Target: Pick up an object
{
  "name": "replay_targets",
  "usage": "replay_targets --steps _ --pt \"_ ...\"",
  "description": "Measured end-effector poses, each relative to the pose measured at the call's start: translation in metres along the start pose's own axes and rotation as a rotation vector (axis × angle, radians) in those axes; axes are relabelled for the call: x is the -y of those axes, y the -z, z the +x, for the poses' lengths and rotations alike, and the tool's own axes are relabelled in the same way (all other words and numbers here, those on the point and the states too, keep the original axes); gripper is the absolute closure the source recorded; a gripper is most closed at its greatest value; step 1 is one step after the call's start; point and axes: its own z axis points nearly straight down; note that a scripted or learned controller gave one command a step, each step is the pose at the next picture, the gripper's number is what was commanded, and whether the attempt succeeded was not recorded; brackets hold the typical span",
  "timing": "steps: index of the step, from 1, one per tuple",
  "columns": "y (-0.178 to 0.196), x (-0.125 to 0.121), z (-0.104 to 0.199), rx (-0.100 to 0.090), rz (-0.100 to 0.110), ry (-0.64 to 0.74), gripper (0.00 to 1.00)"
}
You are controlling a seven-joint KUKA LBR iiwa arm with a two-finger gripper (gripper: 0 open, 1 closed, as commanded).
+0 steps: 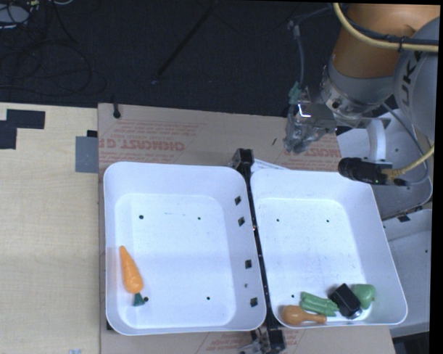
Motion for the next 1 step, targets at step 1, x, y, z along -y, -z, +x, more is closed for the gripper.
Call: replay_targets --steps 1 --pt "-0.023 0.0538 -0.0536 -0.001 0.018 -0.008 1.0"
